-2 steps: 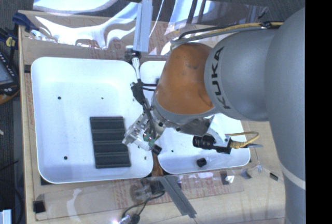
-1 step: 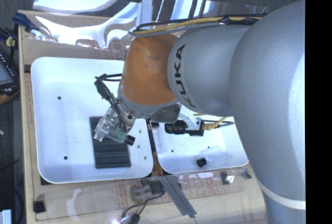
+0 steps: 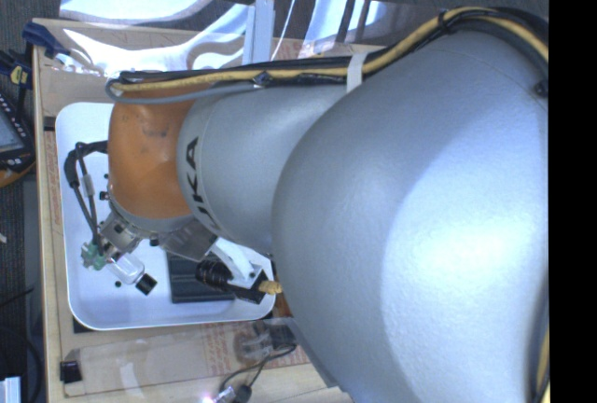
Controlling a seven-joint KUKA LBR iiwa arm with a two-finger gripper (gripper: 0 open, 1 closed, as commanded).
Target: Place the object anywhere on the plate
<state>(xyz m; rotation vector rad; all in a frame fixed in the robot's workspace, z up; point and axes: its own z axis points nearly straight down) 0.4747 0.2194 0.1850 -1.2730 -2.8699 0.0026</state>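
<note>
The arm fills most of the view, reaching in over the left bin. Its orange band sits above the bin's middle, and the gripper hangs low over the bin's near-left part.

Progress: no plate can be made out; if one is present, the arm covers it. Placement cannot be confirmed as done. In this inspector's judgement the task is at the pick-up stage at best, with carry and placement both outstanding.

Objects: a dark flat block lies on the bin floor near the near wall, just right of the gripper. A small dark piece lies just below and right of the gripper tip, near it but apparently apart. A green bit shows at the tip's left side; whether it belongs to the tool or is an object cannot be told.

Gripper state: cannot be told from this angle. Nothing is visibly held.
</note>
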